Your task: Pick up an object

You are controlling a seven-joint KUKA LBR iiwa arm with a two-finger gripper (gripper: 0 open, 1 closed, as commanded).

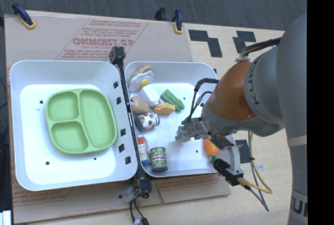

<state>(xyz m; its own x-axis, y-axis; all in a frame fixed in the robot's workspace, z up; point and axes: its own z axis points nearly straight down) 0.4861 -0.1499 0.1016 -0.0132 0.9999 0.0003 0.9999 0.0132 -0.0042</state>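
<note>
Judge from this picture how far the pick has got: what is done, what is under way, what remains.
Done: the arm has reached over the right bin. Under way: its end effector sits low beside an orange object. Remaining: nothing shows between its fingers; the toys and green can lie loose.

Small toys (156, 109) strewn in right bin (206, 69), near its left wall

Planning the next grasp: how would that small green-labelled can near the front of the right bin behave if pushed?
The can looks upright, so a low push probably slides it; a high one may tip it. On its side it would likely roll.
</note>
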